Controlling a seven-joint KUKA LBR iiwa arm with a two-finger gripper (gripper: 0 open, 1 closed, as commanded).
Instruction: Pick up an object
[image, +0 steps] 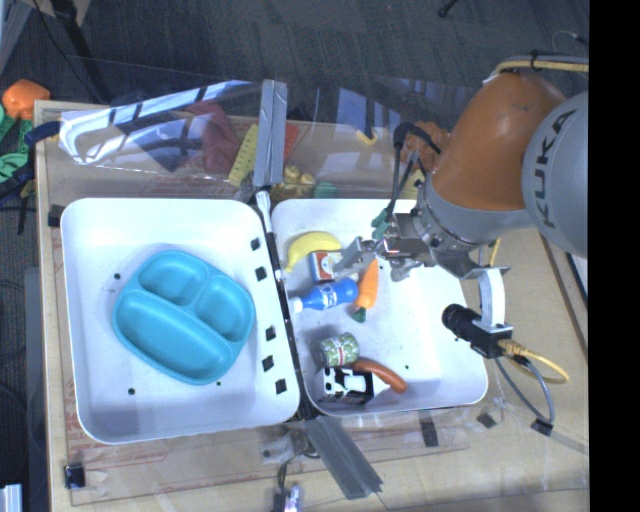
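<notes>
In the right bin (440, 350), an orange carrot (368, 285) hangs almost upright, its green end pointing down. Its upper end sits between the two fingers of my gripper (367, 256), which is shut on it above the bin's middle. Right beside it to the left lie a blue bottle (328, 297), a red-and-white can (322, 265) and a yellow banana (312, 243). Nearer the front are a green can (340, 350), a red-orange pepper (380, 374) and a black-and-white toy (345, 386).
The left bin (90, 400) holds a blue divided plate (185, 315). A black cylinder (468, 327) on the arm's side hangs over the right bin's right edge. Clear plastic and clutter lie behind the bins.
</notes>
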